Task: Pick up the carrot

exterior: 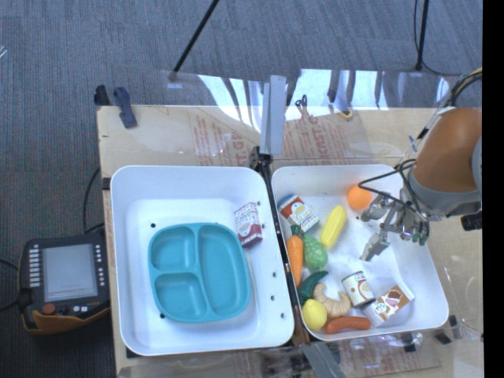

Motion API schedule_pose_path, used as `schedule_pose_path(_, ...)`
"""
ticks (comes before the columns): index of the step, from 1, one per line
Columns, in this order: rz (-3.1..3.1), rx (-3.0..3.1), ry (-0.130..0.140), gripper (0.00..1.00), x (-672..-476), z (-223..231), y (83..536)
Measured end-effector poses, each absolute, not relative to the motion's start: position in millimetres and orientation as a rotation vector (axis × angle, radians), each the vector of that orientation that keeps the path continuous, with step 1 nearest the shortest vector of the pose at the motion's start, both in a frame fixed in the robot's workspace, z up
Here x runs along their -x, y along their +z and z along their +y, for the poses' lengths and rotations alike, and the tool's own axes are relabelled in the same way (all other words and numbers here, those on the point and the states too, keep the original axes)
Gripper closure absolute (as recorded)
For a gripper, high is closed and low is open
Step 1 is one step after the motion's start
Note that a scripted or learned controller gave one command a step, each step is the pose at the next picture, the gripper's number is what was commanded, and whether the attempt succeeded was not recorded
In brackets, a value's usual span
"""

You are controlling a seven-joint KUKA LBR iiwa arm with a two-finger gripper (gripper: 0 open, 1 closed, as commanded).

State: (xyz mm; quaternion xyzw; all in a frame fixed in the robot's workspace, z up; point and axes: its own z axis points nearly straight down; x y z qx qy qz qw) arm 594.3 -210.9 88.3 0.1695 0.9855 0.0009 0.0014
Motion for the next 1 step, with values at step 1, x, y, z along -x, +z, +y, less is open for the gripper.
schedule_pose_path(1, 3.129, -0.230, 0.002, 0.00, -639.0, -211.2, 88.9)
